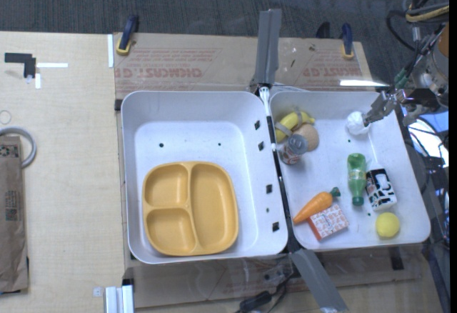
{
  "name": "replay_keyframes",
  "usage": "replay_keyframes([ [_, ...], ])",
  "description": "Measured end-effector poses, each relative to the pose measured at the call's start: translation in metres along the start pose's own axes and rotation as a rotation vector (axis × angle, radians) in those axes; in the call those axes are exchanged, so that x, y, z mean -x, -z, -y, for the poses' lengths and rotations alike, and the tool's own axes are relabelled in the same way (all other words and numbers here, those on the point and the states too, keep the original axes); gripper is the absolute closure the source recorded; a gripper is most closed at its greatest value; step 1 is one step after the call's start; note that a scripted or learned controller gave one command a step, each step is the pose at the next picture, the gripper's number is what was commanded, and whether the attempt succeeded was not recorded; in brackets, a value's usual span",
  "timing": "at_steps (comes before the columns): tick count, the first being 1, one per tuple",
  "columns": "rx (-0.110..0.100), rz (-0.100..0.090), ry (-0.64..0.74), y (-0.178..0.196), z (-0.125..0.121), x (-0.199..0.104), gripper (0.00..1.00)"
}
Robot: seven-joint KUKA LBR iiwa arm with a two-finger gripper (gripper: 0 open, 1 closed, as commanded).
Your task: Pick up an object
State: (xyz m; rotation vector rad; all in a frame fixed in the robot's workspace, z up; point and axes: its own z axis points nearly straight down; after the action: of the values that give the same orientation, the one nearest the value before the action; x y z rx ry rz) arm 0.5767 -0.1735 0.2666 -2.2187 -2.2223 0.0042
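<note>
The right bin (400,161) holds several small objects. A white crumpled item (355,123) lies near its back. Further forward are a green bottle (356,176), a black-and-white box (380,189), a yellow lemon (388,225), an orange carrot (315,206) and a red patterned box (328,222). A banana (295,121), a brown round fruit (305,138) and a small can (290,151) cluster by the divider. My gripper (374,113) hangs over the bin's back right, its tip just right of the white item; nothing shows in it.
The left bin (143,126) carries a yellow divided plate (191,207). Cardboard (193,65) with blue clamps (128,33) lies behind both bins. Cables and the arm's body (428,40) crowd the right edge.
</note>
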Motion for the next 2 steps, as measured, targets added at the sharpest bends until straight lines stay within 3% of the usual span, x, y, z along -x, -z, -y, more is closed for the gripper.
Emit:
replay_keyframes([
  [1, 0.002, 0.0, 0.204, -0.118, 0.019, 0.049, 0.0],
  [2, 0.003, 0.0, 0.366, -0.175, 0.03, 0.03, 0.0],
])
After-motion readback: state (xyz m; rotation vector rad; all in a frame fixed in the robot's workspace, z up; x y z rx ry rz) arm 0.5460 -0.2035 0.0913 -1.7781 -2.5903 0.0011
